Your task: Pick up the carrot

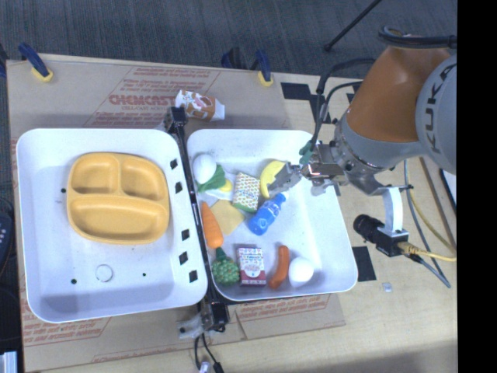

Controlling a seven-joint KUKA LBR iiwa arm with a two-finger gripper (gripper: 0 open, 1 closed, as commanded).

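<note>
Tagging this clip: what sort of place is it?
Probably a robotics lab bench for pick tests: two white bins clamped onto cardboard, toy food like the carrot, a yellow divided plate, loose cables.

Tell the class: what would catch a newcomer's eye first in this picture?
Probably the yellow divided tray, alone in the left bin. Next, the jumble of toy food in the right bin, with the carrot along its left wall. Then the big orange-banded arm entering from the right, its gripper over that bin.
</note>
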